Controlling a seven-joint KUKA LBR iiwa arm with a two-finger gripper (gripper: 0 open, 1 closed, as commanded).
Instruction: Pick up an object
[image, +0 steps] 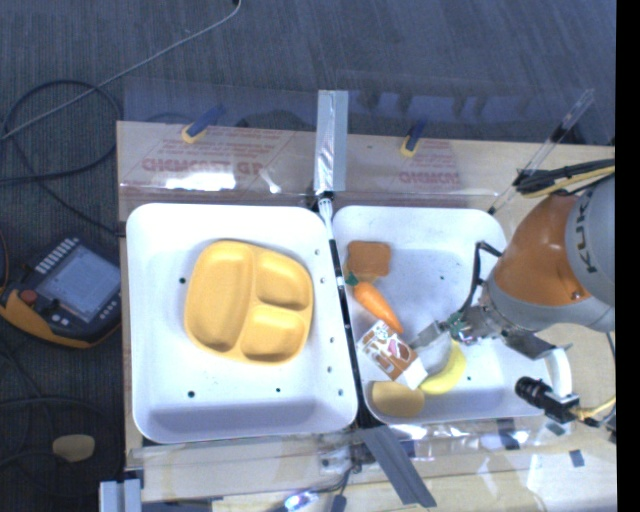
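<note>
Yellow banana (447, 371) lies in the right bin (420, 225), touching a small carton (388, 351). Pincer (440, 335) hovers just above them; whether it is open cannot be told.

A wooden bench on a dark floor

The grey carpet (150, 40) lay all around the bench (250, 150), with black cables (40, 110) and a handheld screen (70, 290) on it.

Pretty bright, even overhead light. White bins (160, 400) near blown out, soft shadows along inner walls. Glare streaks on clear plastic sheet (230, 165) just behind bins. Carpet (60, 60) beyond sheet dim, grainy. Whole frame slightly soft, low-res.
</note>
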